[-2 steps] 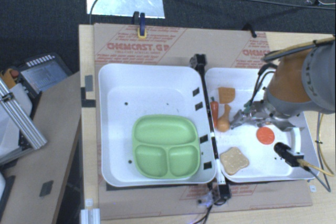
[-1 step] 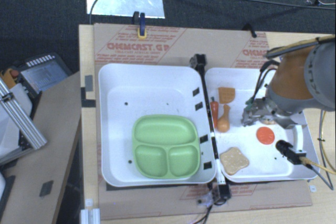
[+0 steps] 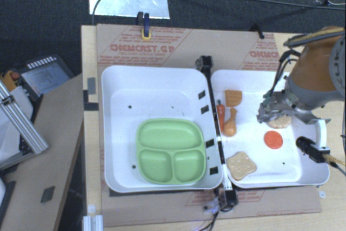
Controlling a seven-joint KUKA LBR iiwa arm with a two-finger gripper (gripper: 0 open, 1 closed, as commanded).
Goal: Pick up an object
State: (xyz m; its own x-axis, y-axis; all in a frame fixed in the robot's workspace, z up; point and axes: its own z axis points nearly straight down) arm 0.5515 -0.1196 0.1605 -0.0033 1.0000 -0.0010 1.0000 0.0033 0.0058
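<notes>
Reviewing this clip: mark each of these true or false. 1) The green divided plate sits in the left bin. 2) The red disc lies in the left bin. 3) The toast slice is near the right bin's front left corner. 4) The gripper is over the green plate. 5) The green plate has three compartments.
1) True: the green divided plate lies in the left bin.
2) False: the red disc lies in the right bin.
3) True: the toast slice lies by that corner.
4) False: the gripper is down in the right bin, at a pale round item above the red disc.
5) True: one long compartment and two smaller ones.
</notes>
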